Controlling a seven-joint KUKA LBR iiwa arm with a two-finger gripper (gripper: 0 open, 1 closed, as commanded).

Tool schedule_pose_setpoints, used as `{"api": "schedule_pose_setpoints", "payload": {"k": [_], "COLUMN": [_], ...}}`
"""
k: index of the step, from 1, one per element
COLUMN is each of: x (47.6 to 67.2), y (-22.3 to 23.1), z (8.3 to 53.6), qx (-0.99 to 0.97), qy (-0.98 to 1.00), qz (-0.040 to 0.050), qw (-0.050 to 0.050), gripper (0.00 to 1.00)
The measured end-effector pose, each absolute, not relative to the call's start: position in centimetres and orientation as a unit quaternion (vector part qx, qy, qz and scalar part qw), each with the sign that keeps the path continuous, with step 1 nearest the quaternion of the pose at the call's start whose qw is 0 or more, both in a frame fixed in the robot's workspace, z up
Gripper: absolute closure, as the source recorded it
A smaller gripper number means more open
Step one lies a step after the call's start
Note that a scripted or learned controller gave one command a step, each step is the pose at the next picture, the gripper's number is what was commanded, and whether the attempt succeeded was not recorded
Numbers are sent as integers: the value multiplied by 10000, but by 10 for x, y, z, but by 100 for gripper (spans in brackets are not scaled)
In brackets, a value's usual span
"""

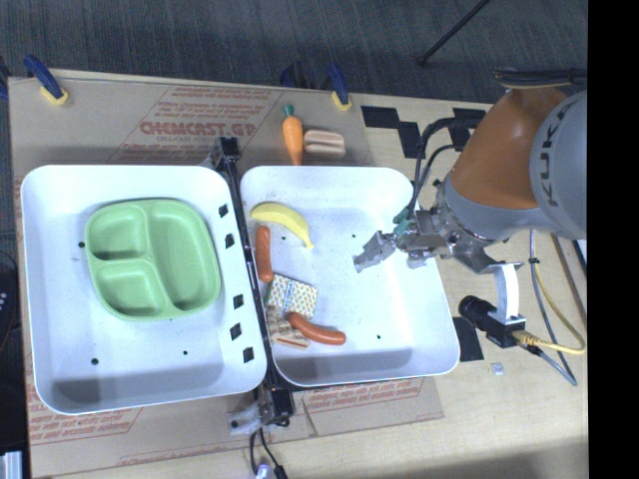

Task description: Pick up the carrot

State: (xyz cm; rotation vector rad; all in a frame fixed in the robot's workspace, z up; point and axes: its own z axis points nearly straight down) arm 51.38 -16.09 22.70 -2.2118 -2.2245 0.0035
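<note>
The carrot (pixel 291 138), orange with a green top, lies outside the bins on the cardboard just behind the right bin's back rim, next to a small layered pink and tan toy (pixel 324 144). My gripper (pixel 369 254) hangs over the middle right of the right bin (pixel 419 297), well to the front and right of the carrot. Nothing shows in it.
The right bin holds a yellow banana (pixel 283 220), a reddish sausage (pixel 264 252), a second sausage (pixel 319 333) and a patterned packet (pixel 292 294) along its left side. A green divided plate (pixel 153 257) fills the left bin (pixel 50 367). Blue clamps (pixel 339 86) grip the back edge.
</note>
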Motion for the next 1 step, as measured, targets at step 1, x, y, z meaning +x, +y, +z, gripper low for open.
{"api": "schedule_pose_setpoints", "payload": {"k": [1], "x": [554], "y": [-154], "z": [91], "qx": [-7519], "qy": [-6593], "qz": [13], "qw": [18], "gripper": [0]}}
